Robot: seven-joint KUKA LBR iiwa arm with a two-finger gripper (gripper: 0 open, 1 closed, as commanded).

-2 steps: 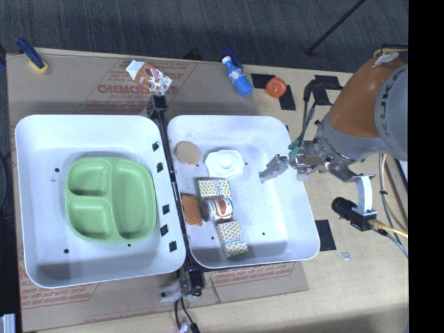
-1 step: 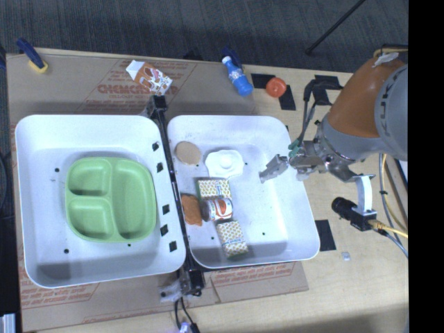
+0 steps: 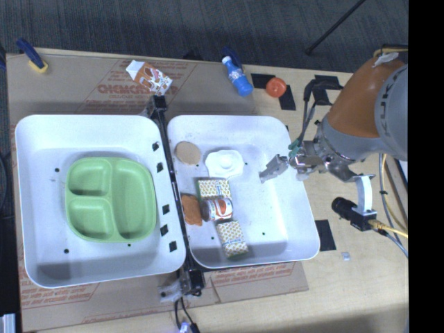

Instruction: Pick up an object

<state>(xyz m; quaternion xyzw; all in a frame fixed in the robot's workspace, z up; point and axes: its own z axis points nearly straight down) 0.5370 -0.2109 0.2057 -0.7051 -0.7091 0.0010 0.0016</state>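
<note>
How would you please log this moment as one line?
gripper: above right white bin, holding nothing seen | small red can: untouched among packets | green divided plate: in left bin

I see a pale green divided tray in the white bin far from the pincer; nearer it, a red-and-white can, a gold-patterned packet, a tan disc and a white cup.
</note>
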